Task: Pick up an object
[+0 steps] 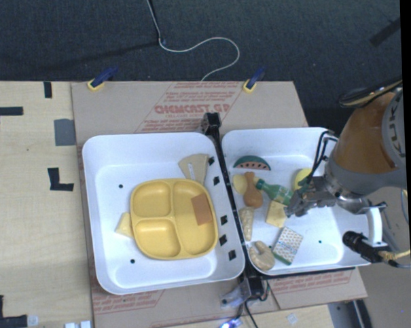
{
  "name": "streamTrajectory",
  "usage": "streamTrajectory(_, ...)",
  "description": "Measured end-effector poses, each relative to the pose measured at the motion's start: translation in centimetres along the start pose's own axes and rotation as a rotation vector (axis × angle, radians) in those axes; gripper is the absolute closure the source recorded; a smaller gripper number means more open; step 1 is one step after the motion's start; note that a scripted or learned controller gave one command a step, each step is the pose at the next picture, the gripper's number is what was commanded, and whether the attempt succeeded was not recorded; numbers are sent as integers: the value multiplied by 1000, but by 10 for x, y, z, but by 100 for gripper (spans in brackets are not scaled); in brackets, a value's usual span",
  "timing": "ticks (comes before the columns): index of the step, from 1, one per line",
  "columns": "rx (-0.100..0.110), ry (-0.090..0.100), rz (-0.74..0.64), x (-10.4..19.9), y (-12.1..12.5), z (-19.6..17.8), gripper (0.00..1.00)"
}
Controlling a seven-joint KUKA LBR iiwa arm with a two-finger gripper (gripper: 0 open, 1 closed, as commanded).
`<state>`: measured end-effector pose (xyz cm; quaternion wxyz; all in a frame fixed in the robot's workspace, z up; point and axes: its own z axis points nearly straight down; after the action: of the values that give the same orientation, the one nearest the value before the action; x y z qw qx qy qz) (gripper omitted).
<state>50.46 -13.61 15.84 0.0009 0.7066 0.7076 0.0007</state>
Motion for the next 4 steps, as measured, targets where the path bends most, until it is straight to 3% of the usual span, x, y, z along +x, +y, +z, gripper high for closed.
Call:
streamTrajectory(2,2,0,0,1,-1,-67,100)
streamTrajectory(4,2,1,-5,64,88,-62,100)
